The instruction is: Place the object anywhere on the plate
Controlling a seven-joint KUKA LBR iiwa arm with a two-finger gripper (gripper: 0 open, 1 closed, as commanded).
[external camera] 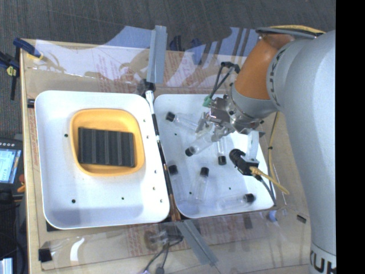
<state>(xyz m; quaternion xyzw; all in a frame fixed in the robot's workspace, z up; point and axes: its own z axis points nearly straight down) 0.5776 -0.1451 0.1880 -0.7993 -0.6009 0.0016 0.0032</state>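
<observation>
Two shallow white bins sit side by side on the counter (85, 67): the left bin (51, 198) bears a yellow plate (105, 119) with a dark ribbed insert (106, 146), and the right bin (171, 104) holds several clear vials with black caps scattered across its floor, one (202, 178) near the middle and another (239, 199) by the near right corner. Reaching in from the right, the grey arm with its orange band (256, 67) hangs its end effector (215, 121) low over the far middle of the right bin, just above the vials. Whether its fingers are apart or together I cannot tell, and no vial is seen between them.
</observation>
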